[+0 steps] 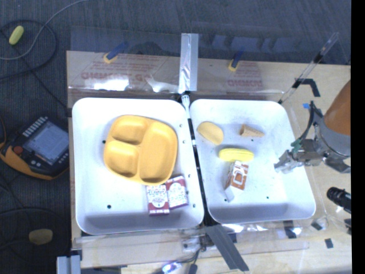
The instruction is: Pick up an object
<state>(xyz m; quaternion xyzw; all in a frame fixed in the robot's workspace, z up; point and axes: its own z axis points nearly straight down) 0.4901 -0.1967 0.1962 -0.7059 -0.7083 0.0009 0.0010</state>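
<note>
Where the bench (pixel 319 79) carried the two white bins side by side, the left bin (pixel 91 153) and the right bin (pixel 285 204) met at a dark seam under a strip of silver tape (pixel 188 61). Arm (pixel 342 119) reached in from the right, orange band at the frame edge, grey wrist below it. Tool (pixel 285 163) sat at the right wall of the right bin, low over the bin floor; whether it was apart or together could not be told from this view, and nothing was seen in it.

Left bin: yellow divided tray (pixel 141 147), the largest item, lay in the middle, tilted slightly. Two small red and white cartons (pixel 167 196) lay just beside its lower edge, touching each other, near the front wall.

Right bin, candidate items for the pick: yellow banana-shaped piece (pixel 236 154) lay across the centre. Orange and white packet (pixel 236 176) lay just below it, close to touching. Pale yellow oval piece (pixel 211 132) lay near the left wall, up from the banana piece. Small tan wedge (pixel 250 131) lay to the right of the oval, apart from it. All four lay well apart from the tool.

Off the bench, on the dark carpet at left: handheld controller with a screen (pixel 40 147).
</note>
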